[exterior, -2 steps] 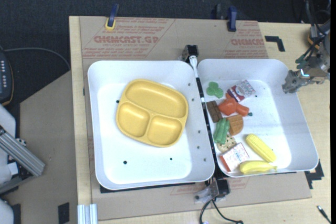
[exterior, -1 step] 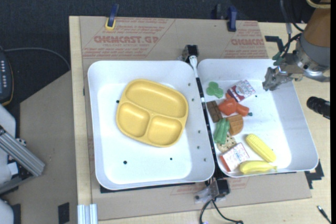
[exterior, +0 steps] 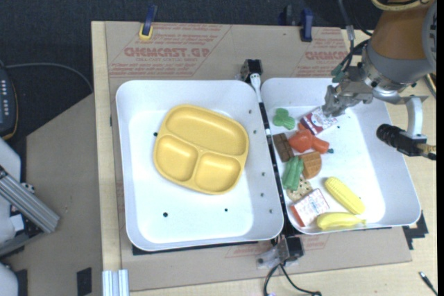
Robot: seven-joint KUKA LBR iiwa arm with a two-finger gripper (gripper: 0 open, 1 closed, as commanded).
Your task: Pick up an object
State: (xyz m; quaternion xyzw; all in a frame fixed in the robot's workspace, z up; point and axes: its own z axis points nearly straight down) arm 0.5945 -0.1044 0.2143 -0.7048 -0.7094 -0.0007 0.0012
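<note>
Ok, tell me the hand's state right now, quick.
Hand: low in the right bin, right at the red-and-white packet; open or closed cannot be told.

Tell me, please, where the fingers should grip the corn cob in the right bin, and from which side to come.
Probably across the middle of the corn cob, coming straight down from above. It lies flat and slanted on the right bin, and its long sides look free, with the banana close only near its lower end. Closing across the narrow width should give the firmest hold.
</note>
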